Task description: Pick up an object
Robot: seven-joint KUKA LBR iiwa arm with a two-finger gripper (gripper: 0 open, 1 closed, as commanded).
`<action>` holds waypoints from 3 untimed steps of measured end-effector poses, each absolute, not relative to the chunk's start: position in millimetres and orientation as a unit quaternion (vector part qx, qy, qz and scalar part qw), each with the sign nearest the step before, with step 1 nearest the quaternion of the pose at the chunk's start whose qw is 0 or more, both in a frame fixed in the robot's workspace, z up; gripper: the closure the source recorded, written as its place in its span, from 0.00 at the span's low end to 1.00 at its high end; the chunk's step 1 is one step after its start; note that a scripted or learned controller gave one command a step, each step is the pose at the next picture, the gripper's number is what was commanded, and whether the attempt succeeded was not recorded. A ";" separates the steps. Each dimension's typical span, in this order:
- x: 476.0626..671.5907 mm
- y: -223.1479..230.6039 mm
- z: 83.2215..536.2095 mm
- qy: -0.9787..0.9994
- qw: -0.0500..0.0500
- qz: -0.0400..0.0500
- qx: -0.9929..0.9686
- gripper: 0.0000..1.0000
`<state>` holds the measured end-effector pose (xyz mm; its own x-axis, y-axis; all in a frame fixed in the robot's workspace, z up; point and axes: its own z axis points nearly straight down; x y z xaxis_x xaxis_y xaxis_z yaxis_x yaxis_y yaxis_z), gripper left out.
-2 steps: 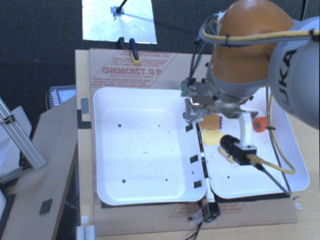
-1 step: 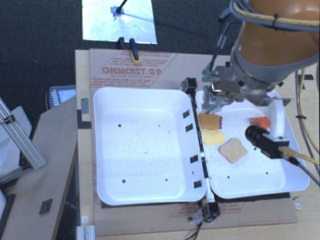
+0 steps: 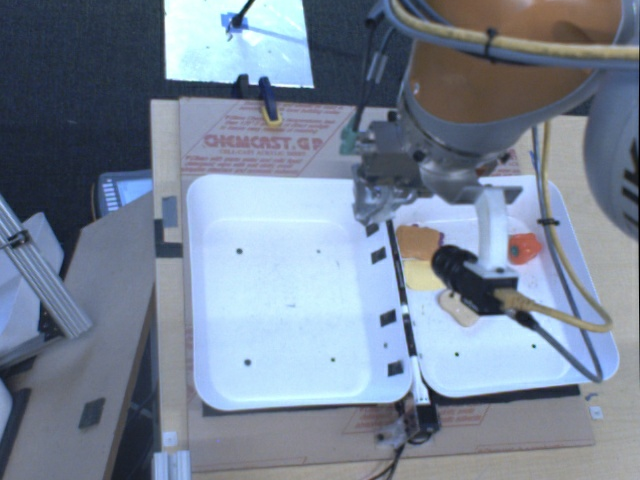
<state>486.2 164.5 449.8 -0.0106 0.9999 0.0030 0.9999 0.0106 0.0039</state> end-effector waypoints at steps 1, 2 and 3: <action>486.7 172.4 495.7 0.709 0.001 0.003 0.705 1.00; 486.0 218.9 527.9 0.710 0.001 0.003 0.704 1.00; 486.3 216.4 526.2 0.709 0.000 0.001 0.705 0.00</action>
